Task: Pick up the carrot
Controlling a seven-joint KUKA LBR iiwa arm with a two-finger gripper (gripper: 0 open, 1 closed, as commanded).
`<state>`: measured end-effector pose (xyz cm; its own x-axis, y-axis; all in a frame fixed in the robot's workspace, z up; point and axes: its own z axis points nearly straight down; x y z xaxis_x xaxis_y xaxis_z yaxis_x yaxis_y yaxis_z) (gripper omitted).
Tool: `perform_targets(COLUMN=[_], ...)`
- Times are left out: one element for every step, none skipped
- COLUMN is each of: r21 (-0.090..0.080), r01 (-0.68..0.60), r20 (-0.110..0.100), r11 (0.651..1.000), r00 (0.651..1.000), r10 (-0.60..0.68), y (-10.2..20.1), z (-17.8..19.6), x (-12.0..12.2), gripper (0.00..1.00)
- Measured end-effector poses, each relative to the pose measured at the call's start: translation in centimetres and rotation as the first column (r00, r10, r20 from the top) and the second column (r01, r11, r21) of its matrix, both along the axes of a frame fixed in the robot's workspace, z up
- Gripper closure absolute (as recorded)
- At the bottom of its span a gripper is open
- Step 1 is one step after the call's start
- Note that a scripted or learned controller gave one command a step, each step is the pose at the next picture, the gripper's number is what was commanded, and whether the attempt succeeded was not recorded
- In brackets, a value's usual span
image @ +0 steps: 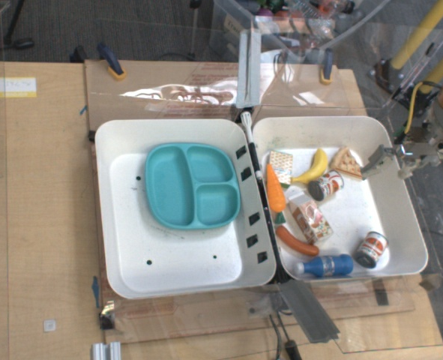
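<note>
nearest to us, along the front wall of the right bin (pixel 410 223), lie a blue bottle (pixel 327 265) and a small can (pixel 372 247), with a red sausage-like piece (pixel 296 241) just behind the bottle. the carrot (pixel 275 187) is what we want: it lies hard against the right bin's left wall, roughly midway along it, its long axis running front to back with a slight tilt, the green top toward the front. a small carton (pixel 311 222) sits just beside its lower end, and a patterned packet (pixel 282 165) close to its upper end (so the wall side gives us no room at all). a banana (pixel 312 168), a second can (pixel 325 187) and a triangular slice (pixel 347 160) lie toward the back right.

the fingers (pixel 376 160) reach in over the right bin's right rear corner, near the slice and well apart from the carrot, which lies across the bin to their left and a little forward. we cannot tell how far they are parted; we see nothing held between them. we judge the coming move must cross the bin and turn to close across the carrot's width.

the left bin (pixel 124 268) holds a teal divided plate (pixel 193 184).
</note>
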<state>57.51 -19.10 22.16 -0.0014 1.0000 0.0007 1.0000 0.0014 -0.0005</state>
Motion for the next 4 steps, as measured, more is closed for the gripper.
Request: perform_targets(r21=[0.000,-0.005,-0.004,0.000], r01=[0.445,0.083,-0.371,-0.453], r20=[-0.005,0.026,0.005,0.001], r11=[0.896,0.997,0.929,0.892], r00=[0.896,0.996,0.929,0.892], r10=[-0.445,-0.082,0.371,0.453], y=[4.5,8.3,3.3,12.5], z=[-8.6,-10.3,0.1,-3.7], x=[-1.4,-6.2,-2.1,-3.9], gripper=[0.00,0.00,0.00,0.00])
